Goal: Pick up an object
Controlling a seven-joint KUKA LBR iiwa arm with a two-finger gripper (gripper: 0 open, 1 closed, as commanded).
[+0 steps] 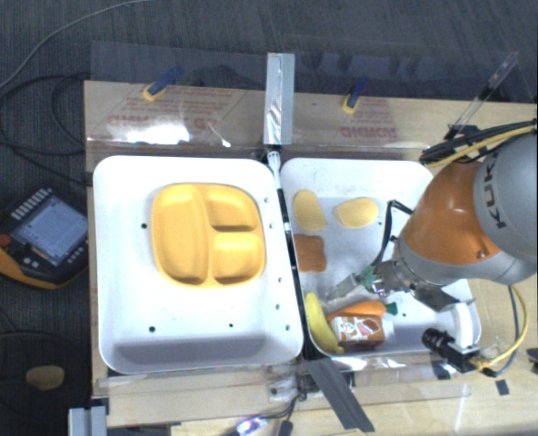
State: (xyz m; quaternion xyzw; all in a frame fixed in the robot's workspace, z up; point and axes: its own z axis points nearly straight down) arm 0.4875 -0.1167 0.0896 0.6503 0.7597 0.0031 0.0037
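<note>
Several small items crowd the right white bin [451, 175], and that crowding is our main worry. We see the grey and orange arm [460, 221] reaching in from 3 o'clock, its gripper [375, 280] low over the bin's middle; we cannot tell whether it is open or closed.

Candidates for picking: a yellow banana [318, 323] at 7 o'clock of the gripper, touching an orange carton with a printed label [360, 325] at 6 o'clock; a brown square wafer [311, 253] at 9 o'clock; two pale yellow oval pieces [356, 212] toward 11 and 12 o'clock.

Risks, as we judge them: a descent between banana and carton could nudge both and grip neither; flat pieces may slip.

Left white bin [114, 271] holds a yellow divided tray [207, 232]. Pale wooden surface [405, 121] beneath; dark carpet, cables, a handheld pendant [34, 236] at 9 o'clock.
</note>
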